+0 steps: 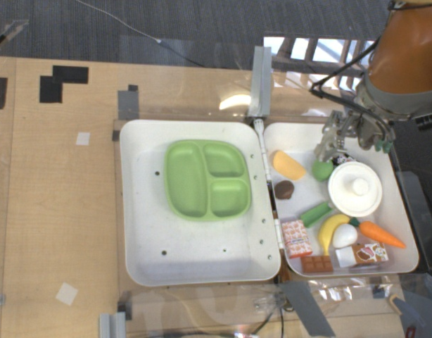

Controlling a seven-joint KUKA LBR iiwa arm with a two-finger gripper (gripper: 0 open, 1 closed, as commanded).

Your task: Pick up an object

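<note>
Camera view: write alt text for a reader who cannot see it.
A grey-and-orange robot arm lowers its gripper over the right bin, crowded with toy food around a white lidded pot. The left bin holds a green divided plate.

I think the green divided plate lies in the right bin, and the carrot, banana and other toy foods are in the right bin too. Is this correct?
Not quite. The camera view shows the green divided plate in the left bin, not the right one. The rest holds: the carrot, the banana and the other toy foods are in the right bin.
</note>
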